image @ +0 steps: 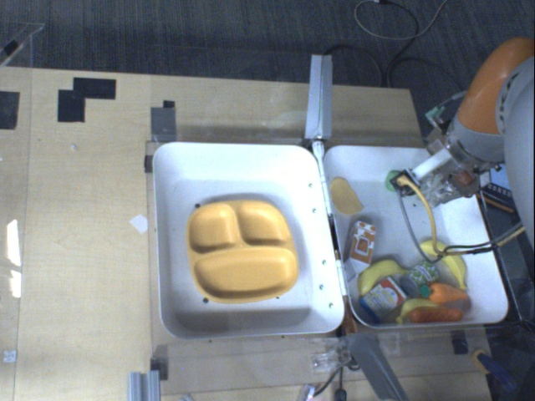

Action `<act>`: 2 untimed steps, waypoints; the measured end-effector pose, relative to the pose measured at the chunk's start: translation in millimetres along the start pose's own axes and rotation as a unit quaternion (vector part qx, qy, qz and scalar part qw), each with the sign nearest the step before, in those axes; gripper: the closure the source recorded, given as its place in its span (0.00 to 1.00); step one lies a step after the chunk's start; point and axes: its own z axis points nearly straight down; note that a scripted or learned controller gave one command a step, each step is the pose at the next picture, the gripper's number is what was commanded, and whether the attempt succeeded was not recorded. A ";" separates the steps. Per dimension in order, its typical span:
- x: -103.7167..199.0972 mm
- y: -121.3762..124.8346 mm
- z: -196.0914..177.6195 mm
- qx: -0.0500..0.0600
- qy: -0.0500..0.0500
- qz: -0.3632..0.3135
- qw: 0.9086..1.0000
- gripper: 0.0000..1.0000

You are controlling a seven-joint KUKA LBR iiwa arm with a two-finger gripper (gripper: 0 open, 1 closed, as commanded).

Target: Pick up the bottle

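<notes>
Step in hand: approach. The gripper [454,182] hangs over the far end of the right shallow white bin [495,249]; you cannot tell how the jaws stand. The small clear plastic bottle [420,277] lies in the near-end pile, between yellow bananas [376,272]. Next, you need a shift toward that pile and a narrow descent.

Pale wooden bench [75,249] under even light — beyond it dark grey carpet [192,15], a thin cable [416,23] looped there.
</notes>
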 end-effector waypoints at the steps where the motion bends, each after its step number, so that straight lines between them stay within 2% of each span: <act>1: -29.7 57.1 45.6 0.000 0.000 0.069 0.998 1.00; 2: -15.2 63.6 51.3 -0.001 0.001 0.133 0.991 1.00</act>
